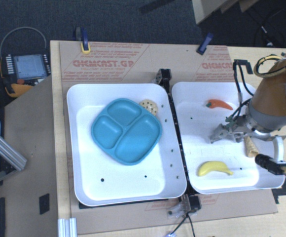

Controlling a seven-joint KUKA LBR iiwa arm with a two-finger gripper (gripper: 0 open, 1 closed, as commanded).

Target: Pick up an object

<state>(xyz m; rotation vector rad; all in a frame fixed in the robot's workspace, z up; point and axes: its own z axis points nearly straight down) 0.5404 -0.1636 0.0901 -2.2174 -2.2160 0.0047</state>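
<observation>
In the right bin [195, 127] a yellow banana [213, 169] lies near the front edge. An orange carrot-like piece [219, 104] lies toward the back. A small tan cork-like piece [251, 146] rests at the right side, partly under the arm. My gripper [223, 132] hangs low over the middle of this bin, between the carrot piece and the banana and apart from both. Nothing shows in its grasp.
The left bin [75, 132] holds a blue divided plate [127, 131] with a round cookie [148, 106] at its back right edge. A black divider with clamps [163, 76] runs between the bins. The grey arm and its cables [273, 98] cover the right bin's right side.
</observation>
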